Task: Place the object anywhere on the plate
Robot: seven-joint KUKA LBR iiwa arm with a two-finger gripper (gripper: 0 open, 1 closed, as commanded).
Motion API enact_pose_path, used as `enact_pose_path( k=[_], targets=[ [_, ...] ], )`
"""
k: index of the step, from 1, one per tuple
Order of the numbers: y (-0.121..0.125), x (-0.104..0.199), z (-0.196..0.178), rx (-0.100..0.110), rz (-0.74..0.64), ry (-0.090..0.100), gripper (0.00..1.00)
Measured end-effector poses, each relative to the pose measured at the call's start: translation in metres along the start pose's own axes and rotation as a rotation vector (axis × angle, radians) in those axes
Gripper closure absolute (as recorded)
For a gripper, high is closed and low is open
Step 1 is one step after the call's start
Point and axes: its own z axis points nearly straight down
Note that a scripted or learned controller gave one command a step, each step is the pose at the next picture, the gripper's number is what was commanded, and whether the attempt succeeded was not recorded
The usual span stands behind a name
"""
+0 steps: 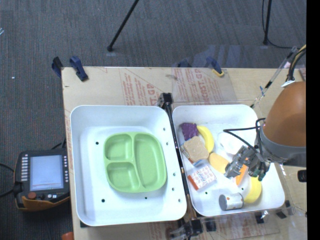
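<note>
Dark carpet under desk (150,84); green plate (135,162) sits centre-left, ready as target; end effector (243,167) low over right bin (227,110) clutter, presumably to pick; finger state unclear.

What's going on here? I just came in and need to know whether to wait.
The arm reaches into the right bin, its gripper low among the toy food: bananas, bread, a can. I can't tell whether it has hold of anything. The green plate sits in the left bin with nothing on it yet.
</note>
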Motion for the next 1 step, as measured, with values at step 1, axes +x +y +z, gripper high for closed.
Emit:
enact_pose_path(
  k=[1],
  targets=[
    [0.1398,0.0792,0.0113,-0.002,-0.033,0.004,1.0]
  ],
)
